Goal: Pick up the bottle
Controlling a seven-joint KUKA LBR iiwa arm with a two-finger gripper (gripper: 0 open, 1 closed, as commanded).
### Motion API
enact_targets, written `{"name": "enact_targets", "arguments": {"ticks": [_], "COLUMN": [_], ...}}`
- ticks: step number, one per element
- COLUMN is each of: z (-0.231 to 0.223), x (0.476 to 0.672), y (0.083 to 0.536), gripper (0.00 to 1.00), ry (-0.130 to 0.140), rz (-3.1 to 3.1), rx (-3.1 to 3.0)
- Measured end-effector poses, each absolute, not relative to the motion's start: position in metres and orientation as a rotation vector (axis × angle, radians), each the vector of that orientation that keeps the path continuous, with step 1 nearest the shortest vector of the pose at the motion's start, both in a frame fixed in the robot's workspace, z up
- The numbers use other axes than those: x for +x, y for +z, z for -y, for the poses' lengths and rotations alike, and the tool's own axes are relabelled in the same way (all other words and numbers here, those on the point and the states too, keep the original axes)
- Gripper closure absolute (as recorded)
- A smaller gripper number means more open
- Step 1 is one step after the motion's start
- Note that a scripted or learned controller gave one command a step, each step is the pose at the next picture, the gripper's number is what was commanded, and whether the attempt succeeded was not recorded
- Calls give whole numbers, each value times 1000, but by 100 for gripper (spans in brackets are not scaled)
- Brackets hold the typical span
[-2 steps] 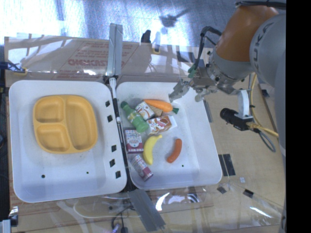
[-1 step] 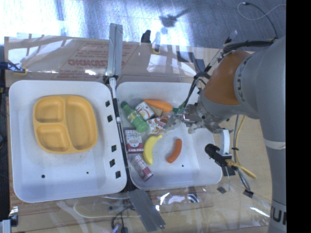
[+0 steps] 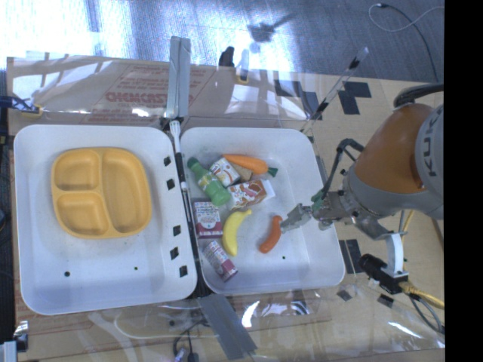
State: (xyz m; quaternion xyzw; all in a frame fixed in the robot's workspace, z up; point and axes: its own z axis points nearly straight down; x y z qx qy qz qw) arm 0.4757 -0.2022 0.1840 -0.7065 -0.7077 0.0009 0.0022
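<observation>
The bottle (image 3: 208, 181) is green with a lighter cap and lies on its side near the left wall of the right bin (image 3: 302, 145), its cap toward the back left. My gripper (image 3: 294, 218) hangs low over the right part of that bin, just right of an orange-red sausage (image 3: 270, 234). It is well apart from the bottle, with a snack packet and a banana between them. Nothing shows in its grasp.
Around the bottle lie a carrot (image 3: 246, 162), two snack packets (image 3: 240, 185), a small red box (image 3: 206, 219), a banana (image 3: 235, 231) and a can (image 3: 219, 260). The left bin (image 3: 45, 277) holds a yellow divided plate (image 3: 100, 191).
</observation>
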Motion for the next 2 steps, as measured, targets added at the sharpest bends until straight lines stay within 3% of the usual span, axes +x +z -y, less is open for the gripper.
{"name": "enact_targets", "arguments": {"ticks": [1, 2], "z": [210, 209], "x": [476, 476], "y": [170, 91], "gripper": [0, 0], "ry": [2, 1], "rz": [2437, 2582], "rx": [-1973, -1781]}}
